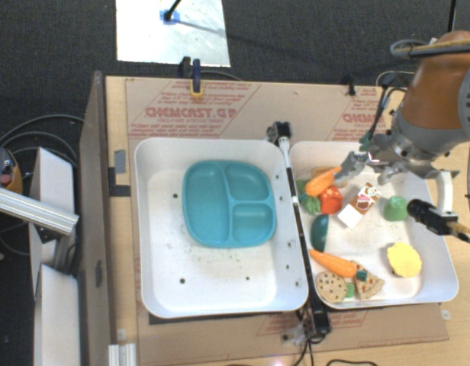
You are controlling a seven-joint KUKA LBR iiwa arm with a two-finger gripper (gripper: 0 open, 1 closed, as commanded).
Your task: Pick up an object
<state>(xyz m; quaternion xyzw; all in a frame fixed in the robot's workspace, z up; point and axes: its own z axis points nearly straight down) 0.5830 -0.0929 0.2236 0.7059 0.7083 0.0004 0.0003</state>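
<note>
Robot lab, cardboard-topped bench [220, 105], two white bins [155, 280], loose cables [37, 128], dark carpet [44, 36]

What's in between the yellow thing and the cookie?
In the camera view, a small pizza-slice toy lies between the yellow toy and the cookie, right beside the cookie.

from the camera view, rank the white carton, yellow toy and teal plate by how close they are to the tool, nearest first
Measured from the tool in the right bin:
1. White carton, just below the tool in the picture.
2. Yellow toy, lower right corner of the same bin.
3. Teal plate, across the divider in the left bin.
</note>
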